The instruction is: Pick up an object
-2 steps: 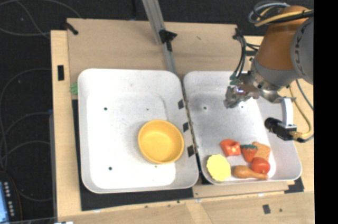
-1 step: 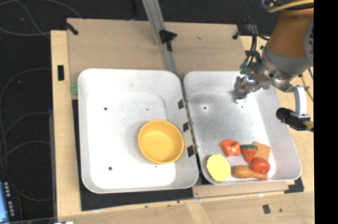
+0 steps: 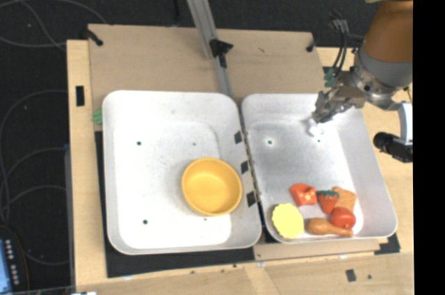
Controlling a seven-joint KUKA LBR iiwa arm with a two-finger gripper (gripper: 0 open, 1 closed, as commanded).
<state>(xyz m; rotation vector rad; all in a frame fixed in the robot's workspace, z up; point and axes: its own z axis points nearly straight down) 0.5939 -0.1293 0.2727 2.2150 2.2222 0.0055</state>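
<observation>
Dark floor surrounds the scene, with thin cables looping across it at the left. On it stands a tan bench (image 3: 160, 60), its top bare board behind the bins. A slim metal rail (image 3: 198, 1) slants down from the upper edge to the seam between the bins, ending in a small black clamp.

Two shallow white bins sit side by side, touching along their inner edges, with small black clips along that seam. The left bin (image 3: 146, 126) is the wider of the two and holds a single yellow bowl (image 3: 211, 186), upright, near its right wall toward the front. The right bin (image 3: 348, 154) holds a cluster of small toy foods in its front corner: a pale yellow round piece (image 3: 287, 220) at the left of the group, a red piece (image 3: 302, 194) just behind it, an orange-and-red piece (image 3: 338, 200) to the right, a red round piece (image 3: 343, 218) in front of that, and a brown elongated piece (image 3: 327, 226) lying along the front wall. These pieces lie touching or just beside one another.

The arm (image 3: 388, 36) enters from the right, orange above and grey below. Its gripper (image 3: 321, 113) hangs over the rear part of the right bin, well apart from the toy foods; nothing sits between its fingers, and how wide they stand cannot be told.

No readable writing is visible.
</observation>
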